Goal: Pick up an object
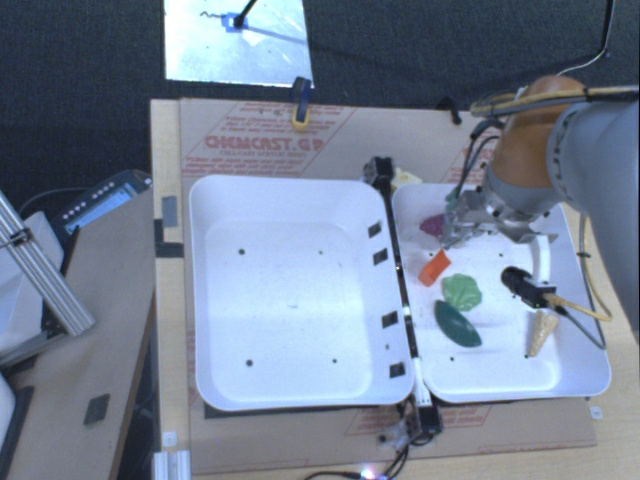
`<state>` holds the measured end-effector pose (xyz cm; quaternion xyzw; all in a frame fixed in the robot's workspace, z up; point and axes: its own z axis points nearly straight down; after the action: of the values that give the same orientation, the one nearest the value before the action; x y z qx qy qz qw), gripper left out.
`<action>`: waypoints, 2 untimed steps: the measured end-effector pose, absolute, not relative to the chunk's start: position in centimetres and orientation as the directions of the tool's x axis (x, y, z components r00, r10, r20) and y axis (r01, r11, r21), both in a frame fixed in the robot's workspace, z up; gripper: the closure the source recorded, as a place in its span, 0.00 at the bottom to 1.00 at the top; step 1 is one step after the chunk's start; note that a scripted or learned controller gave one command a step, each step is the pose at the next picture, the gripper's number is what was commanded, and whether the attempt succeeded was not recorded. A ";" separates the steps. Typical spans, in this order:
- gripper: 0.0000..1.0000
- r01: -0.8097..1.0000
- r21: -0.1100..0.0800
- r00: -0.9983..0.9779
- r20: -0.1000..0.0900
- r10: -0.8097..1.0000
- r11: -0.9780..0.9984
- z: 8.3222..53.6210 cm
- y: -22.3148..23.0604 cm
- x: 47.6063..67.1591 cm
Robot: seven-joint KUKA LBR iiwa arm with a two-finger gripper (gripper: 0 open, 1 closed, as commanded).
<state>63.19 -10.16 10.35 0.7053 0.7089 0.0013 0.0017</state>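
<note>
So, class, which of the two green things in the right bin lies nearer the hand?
The light green one, beside the orange piece; the dark green one lies farther from the hand.

One fixed camera looks down aslant from above the bench, framing the bin under the gripper and the neighbouring bin.

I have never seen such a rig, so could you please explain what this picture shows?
This is one photo from a fixed camera above a bench, looking down at a slant. The grey robot arm, reaching in from the right, ends in a gripper over the right white bin. That bin holds an orange block, a light green piece, a dark green piece, a purple piece beside the gripper and a tan cone. Nothing is visibly held. A second white bin lies to its left.
</note>
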 end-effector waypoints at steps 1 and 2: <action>1.00 1.000 0.022 -0.009 -0.001 1.000 0.009 32.9 -5.8 66.2; 1.00 1.000 0.007 -0.009 0.001 1.000 0.009 35.8 -1.8 67.0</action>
<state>66.97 -1.83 35.77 0.7040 0.7102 0.0029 0.0020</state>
